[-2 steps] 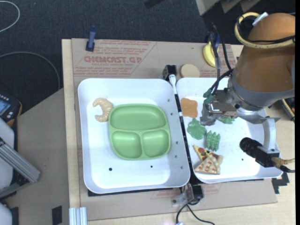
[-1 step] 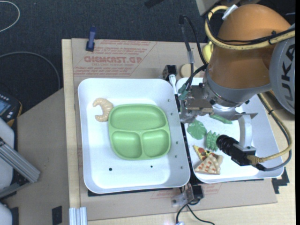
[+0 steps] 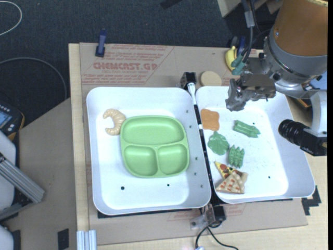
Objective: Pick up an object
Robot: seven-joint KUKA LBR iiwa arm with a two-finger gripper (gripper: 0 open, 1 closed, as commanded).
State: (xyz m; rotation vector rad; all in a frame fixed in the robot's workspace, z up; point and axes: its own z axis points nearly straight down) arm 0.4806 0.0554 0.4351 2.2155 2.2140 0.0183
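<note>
My claw point(image 3: 237, 102) hangs over the far end of the right bin point(image 3: 296, 184). Fingers point down and look close together, but they blur into one dark lump at this slant, so I can't tell if they're spread or pressed shut. Nothing visible between them. No contact with any item.

Near to far, right bin holds five items:
- pizza slice point(image 3: 231, 180) at the near edge
- ridged green piece point(image 3: 236, 155) just beyond it, touching or nearly so
- leaf point(image 3: 218, 142) just left of that
- green pod point(image 3: 246, 128) further out, closest to my claw but apart from it
- orange square point(image 3: 210, 120) by the left wall

Left bin point(image 3: 104, 191) holds two things: a green tray point(image 3: 154, 146) with three compartments, and one croissant point(image 3: 114, 121) just beside its far-left corner.

Two bins, side by side, walls touching.
</note>
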